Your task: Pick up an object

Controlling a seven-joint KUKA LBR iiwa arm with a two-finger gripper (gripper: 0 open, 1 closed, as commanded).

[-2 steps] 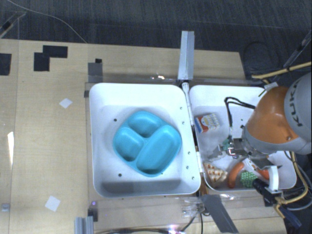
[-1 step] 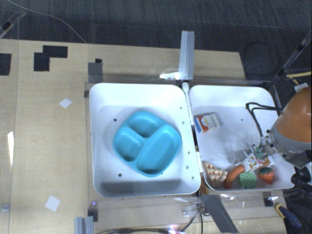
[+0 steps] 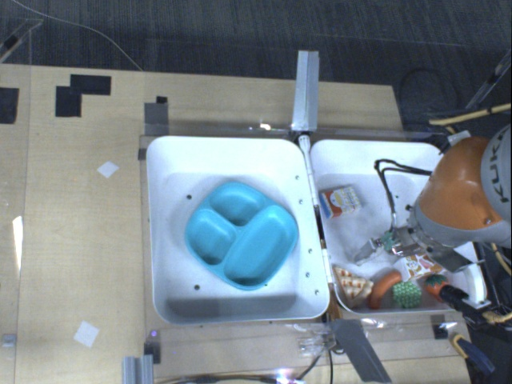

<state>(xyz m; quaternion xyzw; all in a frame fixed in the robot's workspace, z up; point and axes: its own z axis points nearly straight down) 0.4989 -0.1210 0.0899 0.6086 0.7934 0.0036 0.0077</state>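
One smooth blue divided plate (image 3: 242, 234) fills the left bin (image 3: 164, 214).

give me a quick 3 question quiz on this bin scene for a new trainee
1. True or false: the blue divided tray lies in the right bin.
2. Which lies nearest the right bin's front wall? A) small carton B) green ball C) blue divided tray
3. Fill in: the tool hovers over the ____ bin.

Key: 1 false, it lies in the left bin; 2 B; 3 right.
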